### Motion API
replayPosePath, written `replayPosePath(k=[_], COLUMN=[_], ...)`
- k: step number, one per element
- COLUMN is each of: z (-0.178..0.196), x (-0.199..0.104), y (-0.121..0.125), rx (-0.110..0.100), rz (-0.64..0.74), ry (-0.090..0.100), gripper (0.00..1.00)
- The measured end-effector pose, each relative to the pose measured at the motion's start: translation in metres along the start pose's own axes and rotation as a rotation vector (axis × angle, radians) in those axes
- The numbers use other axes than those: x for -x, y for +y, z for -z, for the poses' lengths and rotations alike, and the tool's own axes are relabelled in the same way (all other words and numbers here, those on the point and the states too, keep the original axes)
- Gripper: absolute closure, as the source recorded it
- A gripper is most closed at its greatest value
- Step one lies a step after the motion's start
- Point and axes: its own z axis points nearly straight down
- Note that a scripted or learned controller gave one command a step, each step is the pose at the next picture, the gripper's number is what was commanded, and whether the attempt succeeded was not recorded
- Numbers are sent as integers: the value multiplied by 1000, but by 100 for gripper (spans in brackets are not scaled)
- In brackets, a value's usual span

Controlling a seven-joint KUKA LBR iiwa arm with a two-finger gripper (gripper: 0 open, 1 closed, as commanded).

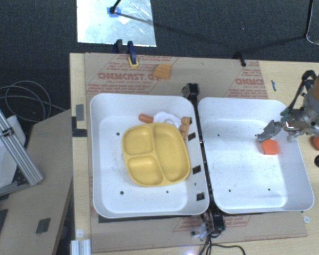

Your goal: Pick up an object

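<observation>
bins (149, 102) white | divided tray (155, 154) yellow | block (270, 147) orange

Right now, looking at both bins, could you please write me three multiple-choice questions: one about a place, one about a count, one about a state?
1. Where does the orange block lie?
A. In the right bin
B. On the yellow tray
C. On the cardboard behind the bins

2. How many compartments does the yellow divided tray have?
A. Two
B. Three
C. Five

3. How does the gripper stand to the orange block?
A. It holds the block high above the bin
B. It is over the left bin, far from the block
C. It is low in the right bin, just above and beside the block

Answers:
1. A: the block rests on the white floor of the right bin, near its right side.
2. B: ridges split the tray into three sections.
3. C: the gripper sits right next to the block, which lies on the bin floor.
</observation>
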Motion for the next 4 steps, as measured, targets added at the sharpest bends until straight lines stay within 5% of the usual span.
replayPosePath(k=[1, 2, 3, 4], z=[-119, -107, -108, -138], x=[31, 35, 34, 32], y=[24, 26, 26, -23], rx=[16, 24, 22, -5], rz=[0, -2, -2, -4], ry=[-6, -14, -13, 2], gripper=[0, 100, 0, 0])
